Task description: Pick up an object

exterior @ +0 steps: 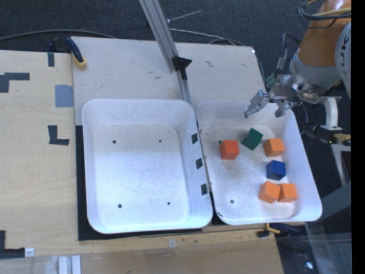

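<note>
Gripper (pixel 266 105) is hanging over the far edge of the right bin (pixel 304 170), with its two fingers spread apart and nothing sitting between them. One finger is pointing toward the near-left, the other is sitting toward the arm's side, so the jaws are standing wide and unloaded.

Six blocks are lying in the right bin. The green block (pixel 252 138) is sitting nearest the gripper, just toward the camera from the fingers and slightly left of the gap between them. It is lying turned at an angle to the bin walls, so its faces are not lining up squarely with the finger line as far as can be judged. An orange block (pixel 229 149) is resting to its left, apart from it, and another orange block (pixel 274 146) is resting to its right, close beside it but seemingly not touching.

Further toward the camera, the blue block (pixel 276 169) is sitting alone, and two more orange blocks, the left one (pixel 269 192) and the right one (pixel 288 192), are sitting side by side and touching near the front rim.

The left bin (pixel 91 153) is lying well apart from the gripper on the table (pixel 34 153).

Judgement: the green block is the likeliest target, being closest; reaching it is calling for a short travel toward the camera and downward. The neighbouring orange block on its right is posing a crowding risk to the outer finger.
</note>
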Robot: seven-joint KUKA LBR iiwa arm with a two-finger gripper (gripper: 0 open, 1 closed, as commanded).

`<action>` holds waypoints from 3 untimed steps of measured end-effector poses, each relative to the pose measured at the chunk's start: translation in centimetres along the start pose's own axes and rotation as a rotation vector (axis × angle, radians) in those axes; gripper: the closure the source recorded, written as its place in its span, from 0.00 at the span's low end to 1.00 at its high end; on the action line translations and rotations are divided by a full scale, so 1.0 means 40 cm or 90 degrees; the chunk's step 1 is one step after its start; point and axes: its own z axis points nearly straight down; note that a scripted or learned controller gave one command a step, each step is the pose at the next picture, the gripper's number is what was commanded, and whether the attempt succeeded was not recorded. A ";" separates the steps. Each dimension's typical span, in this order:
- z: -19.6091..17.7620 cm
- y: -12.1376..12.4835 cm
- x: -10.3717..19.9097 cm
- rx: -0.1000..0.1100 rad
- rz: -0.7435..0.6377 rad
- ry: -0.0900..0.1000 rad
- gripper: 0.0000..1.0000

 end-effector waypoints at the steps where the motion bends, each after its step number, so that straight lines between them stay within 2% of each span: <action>1: 0.312 -0.008 0.073 0.005 0.000 0.000 0.00; 2: 0.405 -0.121 0.128 0.005 0.001 0.001 0.00; 3: 0.398 -0.065 0.111 0.000 0.000 0.000 0.00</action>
